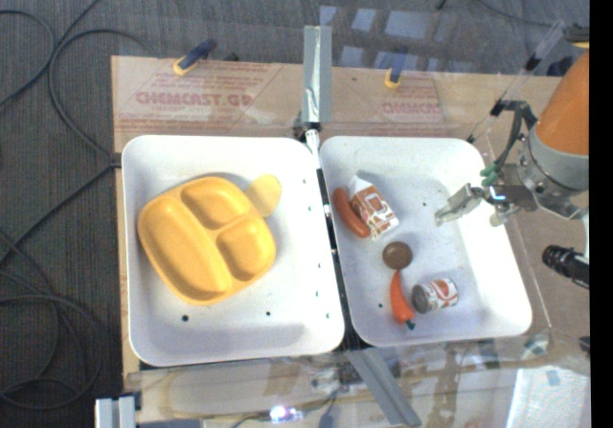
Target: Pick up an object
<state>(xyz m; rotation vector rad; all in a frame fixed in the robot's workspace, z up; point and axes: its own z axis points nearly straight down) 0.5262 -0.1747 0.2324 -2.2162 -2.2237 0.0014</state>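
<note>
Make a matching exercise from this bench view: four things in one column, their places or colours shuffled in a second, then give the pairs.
Things:
1. divided yellow tray
2. carrot
3. brown ball
4. gripper

Descriptions:
A. round, in the middle of the right bin
B. over the right bin's right side
C. in the left bin
D. orange, beside a small can

Pairs: 1-C, 2-D, 3-A, 4-B
</note>
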